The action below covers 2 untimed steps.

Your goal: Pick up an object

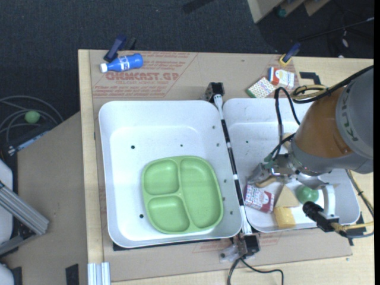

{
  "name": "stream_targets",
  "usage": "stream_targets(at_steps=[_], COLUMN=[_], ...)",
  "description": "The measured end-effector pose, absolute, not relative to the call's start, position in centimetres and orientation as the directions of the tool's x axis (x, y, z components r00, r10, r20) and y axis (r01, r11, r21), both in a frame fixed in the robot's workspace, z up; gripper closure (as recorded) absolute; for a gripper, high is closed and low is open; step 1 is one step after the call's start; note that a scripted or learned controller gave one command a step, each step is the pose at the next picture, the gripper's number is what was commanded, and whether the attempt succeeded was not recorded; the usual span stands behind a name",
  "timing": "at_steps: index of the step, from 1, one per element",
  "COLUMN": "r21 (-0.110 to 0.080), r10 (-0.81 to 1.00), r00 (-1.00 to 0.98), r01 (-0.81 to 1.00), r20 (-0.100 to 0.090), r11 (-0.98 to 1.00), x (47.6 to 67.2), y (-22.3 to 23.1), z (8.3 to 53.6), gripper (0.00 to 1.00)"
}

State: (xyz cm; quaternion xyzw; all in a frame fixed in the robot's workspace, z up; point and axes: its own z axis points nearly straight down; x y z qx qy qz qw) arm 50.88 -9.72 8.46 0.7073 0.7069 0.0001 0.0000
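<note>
Table (pixel 92 218) of pale wood, carrying two shallow white bins side by side. At its near edge, between the bins, a small black connector (pixel 246 245) with a dark cable trailing off.

In the left bin (pixel 110 159), a pale green divided plate (pixel 181 193) with three compartments, lying flat toward the near side.

In the right bin (pixel 249 123), at the near side, a yellow block (pixel 285 217). Just beside it on the left, a red-and-white packet (pixel 259 198), lying flat close to the bin's left wall. A little farther back and to the right, a small green rounded object (pixel 307 193), partly hidden under the arm.

Just above the packet's far edge, the tool (pixel 267 176), angled down and to the left; contact with the packet not clear. Tool state, released or clenched, impossible to tell; nothing visibly grasped.

Behind the tool, the grey arm (pixel 323 129) with its orange band, stretching in from the right over the right bin.

Farther back, a black clip (pixel 214 90) at the far end of the divide between the bins. Beyond the right bin, on the table's far strip, a green-checked packet (pixel 260 88) and a small red-and-white box (pixel 281 76), close together. Far left, beside red printed lettering, a blue-and-white bottle (pixel 122 63) lying on its side.

Beyond the table, dark carpeted floor (pixel 148 10); off to the left, coiled cables and a small green ball (pixel 32 117).
</note>
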Motion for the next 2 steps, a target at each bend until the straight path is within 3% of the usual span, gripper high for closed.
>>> stream_targets(at_steps=[1,2], r21=[-0.002,0.001], r10=[1.000,1.000], r00=[0.000,0.000], r01=[1.000,1.000], r20=[0.001,-0.001], r11=[0.000,0.000], x=[49.9,57.3], y=[-9.3,-15.0], z=[8.4,8.5], gripper=[0.00,0.00])
